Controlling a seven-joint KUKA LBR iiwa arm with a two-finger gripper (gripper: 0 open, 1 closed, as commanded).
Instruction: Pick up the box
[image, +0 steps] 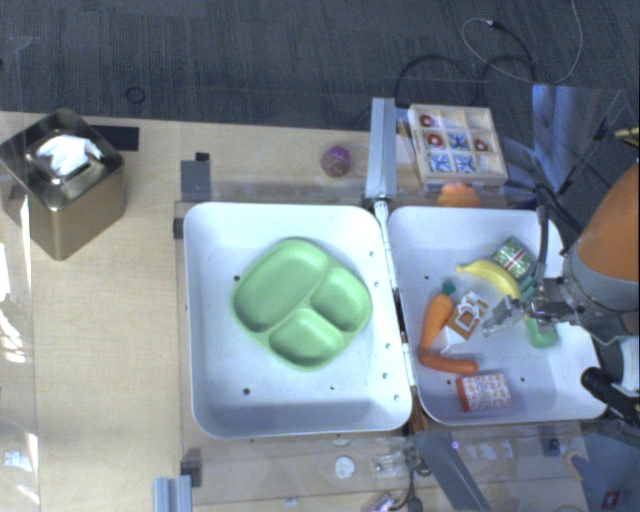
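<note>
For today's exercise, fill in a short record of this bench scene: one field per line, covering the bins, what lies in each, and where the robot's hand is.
left bin: holds a green divided plate
right bin: holds a carrot, a banana, a small white and orange box, a red sausage, a red patterned box, a green can
hand: over the right bin, beside the white and orange box
behind the bins: tic-tac-toe board, purple ball
far left of the bench: tissue box
</note>
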